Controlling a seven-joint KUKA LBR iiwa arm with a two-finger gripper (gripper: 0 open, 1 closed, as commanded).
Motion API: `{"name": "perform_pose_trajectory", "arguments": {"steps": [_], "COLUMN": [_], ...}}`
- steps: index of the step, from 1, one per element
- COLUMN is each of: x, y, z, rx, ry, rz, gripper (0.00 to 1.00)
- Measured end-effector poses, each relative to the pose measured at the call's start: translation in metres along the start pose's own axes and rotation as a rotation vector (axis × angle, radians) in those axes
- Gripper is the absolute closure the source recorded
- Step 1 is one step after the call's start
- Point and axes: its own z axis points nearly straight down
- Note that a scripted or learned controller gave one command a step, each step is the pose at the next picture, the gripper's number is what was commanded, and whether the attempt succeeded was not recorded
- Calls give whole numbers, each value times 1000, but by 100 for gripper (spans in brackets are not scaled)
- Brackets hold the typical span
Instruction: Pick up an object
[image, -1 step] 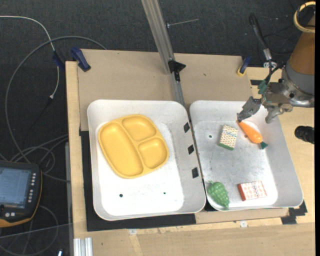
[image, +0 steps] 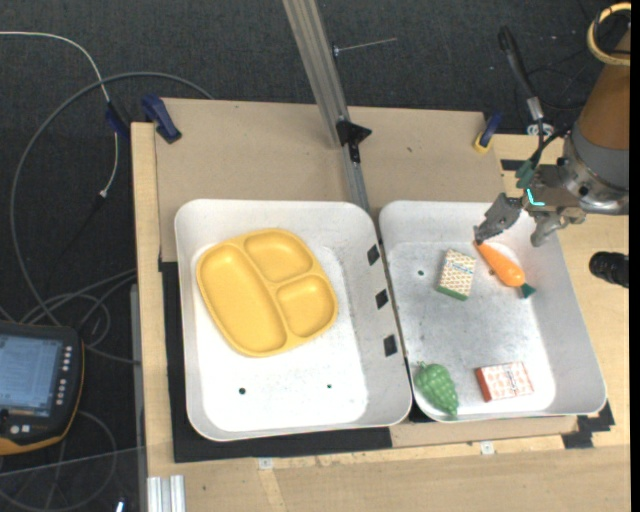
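Carrot (image: 501, 266), orange with a green tip, lies near the right bin's (image: 580, 330) back edge, just below the gripper (image: 520, 224), whose fingers hang spread apart and grasp nothing, while a patterned box (image: 457, 274) sits just beside the carrot toward the bin's middle.

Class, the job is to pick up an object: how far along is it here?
Done: the gripper hangs open over the right bin, beside the toy carrot. In hand: nothing sits between its fingers. Left: closing on and lifting an object; the carrot, patterned block, green toy and red box all lie in the bin.
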Motion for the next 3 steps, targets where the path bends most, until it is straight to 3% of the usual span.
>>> {"name": "perform_pose_trajectory", "arguments": {"steps": [1,3], "x": [-2,-12], "y": [-3,-8], "z": [63,152], "rx": [6,5], "ry": [0,1], "rz": [1,1], "gripper": [0,0]}}
